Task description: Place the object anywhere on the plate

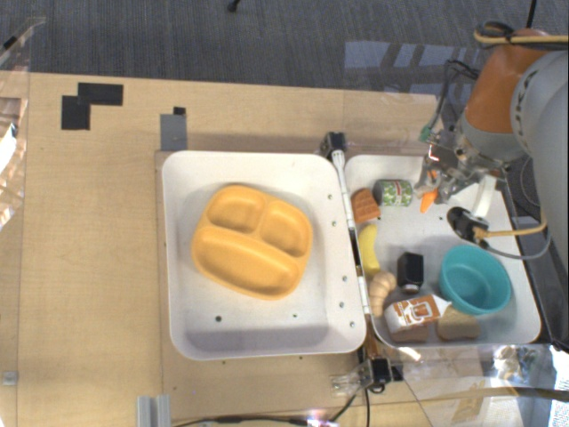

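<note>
Camera view, hand (452, 178) above right bin (524, 323)

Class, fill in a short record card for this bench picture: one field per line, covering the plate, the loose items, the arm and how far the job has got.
plate: yellow divided plate, in the left bin, nothing on it
right bin: teal bowl, green can, banana, small black block, brown carton, other small items
arm: grey with orange band, over the right bin's far end
gripper: beside a small orange piece; grasp unclear
task state: no object on the plate yet
</note>
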Robot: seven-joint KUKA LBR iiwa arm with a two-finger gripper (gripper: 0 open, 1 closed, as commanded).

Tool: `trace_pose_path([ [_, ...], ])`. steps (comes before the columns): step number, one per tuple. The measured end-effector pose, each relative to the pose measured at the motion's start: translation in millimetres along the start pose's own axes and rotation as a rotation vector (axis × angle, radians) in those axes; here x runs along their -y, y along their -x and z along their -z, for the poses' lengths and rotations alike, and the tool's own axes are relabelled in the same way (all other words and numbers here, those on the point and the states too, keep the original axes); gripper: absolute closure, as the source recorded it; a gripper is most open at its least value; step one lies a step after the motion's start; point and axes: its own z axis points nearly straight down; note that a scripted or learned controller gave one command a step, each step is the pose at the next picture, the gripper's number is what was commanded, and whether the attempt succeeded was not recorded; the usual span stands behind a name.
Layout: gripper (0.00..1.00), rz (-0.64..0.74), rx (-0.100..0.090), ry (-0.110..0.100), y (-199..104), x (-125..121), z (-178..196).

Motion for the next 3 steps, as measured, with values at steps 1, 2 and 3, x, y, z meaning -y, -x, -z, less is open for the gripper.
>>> trace_pose_path([
  [1,1.0,0.111,-0.003,0.009,-44,-22,81],
  [2,1.0,-0.024,-0.002,-0.006,-97,50,28],
  [3,1.0,0.216,-0.003,-0.003,-179,84,20],
])
